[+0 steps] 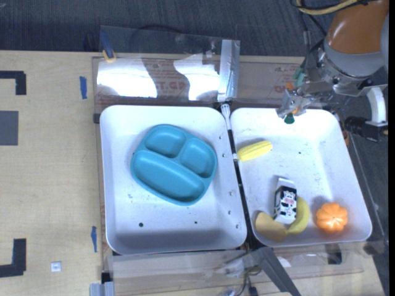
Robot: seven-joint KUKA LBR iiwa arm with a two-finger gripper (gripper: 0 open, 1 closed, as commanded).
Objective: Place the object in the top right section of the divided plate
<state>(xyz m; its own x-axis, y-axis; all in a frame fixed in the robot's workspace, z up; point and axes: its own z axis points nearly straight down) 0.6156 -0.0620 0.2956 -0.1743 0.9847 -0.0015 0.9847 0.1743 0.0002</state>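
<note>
The divided plate [174,163], a blue dish with three sections, sits tilted in the left bin [117,221] with every compartment bare, so nothing has yet been delivered to its top right section. The candidates for the move all lie in the right bin [352,165]: an ear of yellow corn [253,150] near the wall between the bins, and, along the near edge, a small black-and-white carton [286,203] resting against a banana [302,216], a pale yellowish piece [270,224] just beside them, and an orange [331,217] well to the right. Which of these is the object meant cannot be told from the task wording. The gripper [290,111] hangs at the far rim of the right bin, apart from every item; whether its jaws are spread or pressed together cannot be told at this size, and nothing shows between them. By this evidence the job stands at its start: the pick, the carry across the bin wall and the placement all remain.
</note>
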